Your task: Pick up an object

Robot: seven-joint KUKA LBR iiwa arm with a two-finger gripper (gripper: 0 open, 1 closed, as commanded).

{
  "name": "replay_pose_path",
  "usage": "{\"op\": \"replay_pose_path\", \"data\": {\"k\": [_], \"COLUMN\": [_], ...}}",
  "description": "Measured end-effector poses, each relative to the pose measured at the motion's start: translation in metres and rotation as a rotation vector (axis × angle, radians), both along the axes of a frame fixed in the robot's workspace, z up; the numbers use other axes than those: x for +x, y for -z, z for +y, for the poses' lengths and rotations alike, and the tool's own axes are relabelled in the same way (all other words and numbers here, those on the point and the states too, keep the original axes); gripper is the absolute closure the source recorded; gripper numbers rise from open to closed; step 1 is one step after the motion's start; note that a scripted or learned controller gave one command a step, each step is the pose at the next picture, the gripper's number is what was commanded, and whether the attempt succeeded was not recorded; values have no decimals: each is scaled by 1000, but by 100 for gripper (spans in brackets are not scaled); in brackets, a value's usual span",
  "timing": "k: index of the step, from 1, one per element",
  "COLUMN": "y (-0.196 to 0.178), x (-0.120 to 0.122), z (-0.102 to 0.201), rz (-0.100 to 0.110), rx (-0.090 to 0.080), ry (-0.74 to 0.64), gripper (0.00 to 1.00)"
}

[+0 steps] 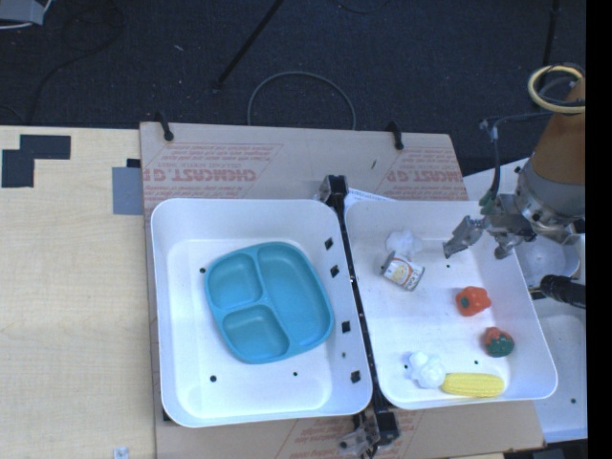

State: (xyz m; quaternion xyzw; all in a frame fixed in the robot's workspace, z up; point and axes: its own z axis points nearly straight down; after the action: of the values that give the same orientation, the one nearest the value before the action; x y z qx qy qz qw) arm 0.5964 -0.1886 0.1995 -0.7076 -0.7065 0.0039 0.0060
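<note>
Left bin point(182, 256): blue tray point(268, 300), three compartments, lying flat. Right bin point(535, 352): small can point(403, 273) on its side near the divider, white lump point(402, 241) just above it; orange pepper point(472, 300) mid-bin; red-and-green fruit point(497, 341) below it; corn point(471, 384) along the front wall, white piece point(422, 368) touching its left end. Gripper point(483, 236): over the bin's upper right, fingers spread apart, nothing between them.

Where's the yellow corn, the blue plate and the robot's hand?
corn point(471, 384), camera view, middle of the cob
blue plate point(269, 300), camera view, ridge between its compartments
hand point(485, 240), camera view, between its fingertips
</note>
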Motion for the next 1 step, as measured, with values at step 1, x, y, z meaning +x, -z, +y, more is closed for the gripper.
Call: {"op": "replay_pose_path", "data": {"k": [1], "y": [-7], "x": [3], "z": [0], "rz": [-13], "rx": [-3], "ry": [-2], "gripper": [0]}}
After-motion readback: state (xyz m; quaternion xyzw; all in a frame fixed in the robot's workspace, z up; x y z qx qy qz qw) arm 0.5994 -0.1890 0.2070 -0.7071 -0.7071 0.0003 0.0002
